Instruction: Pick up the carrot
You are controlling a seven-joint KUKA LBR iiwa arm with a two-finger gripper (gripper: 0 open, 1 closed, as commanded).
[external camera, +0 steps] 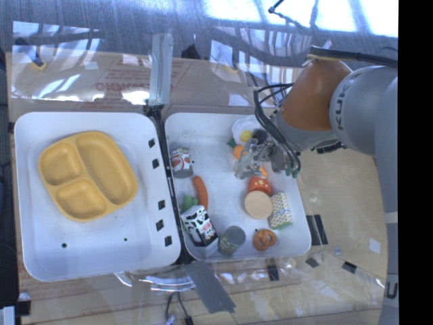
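Observation:
The carrot (pixel 200 190) is a small orange stick with a green top at its lower end. It lies in the right bin (pixel 216 134), left of centre, between a small red-and-white can and a cow-patterned carton. My gripper (pixel 249 162) hangs over the bin's upper right part, well to the right of the carrot and apart from it. It points down toward a red strawberry-like toy (pixel 259 184).
A yellow divided plate (pixel 86 175) lies in the left bin (pixel 40 249). The right bin also holds a red-and-white can (pixel 181 162), a cow-patterned carton (pixel 198 223), a grey can (pixel 233 239), a tan disc (pixel 258 204), a patterned box (pixel 281 210), and small toys near the gripper.

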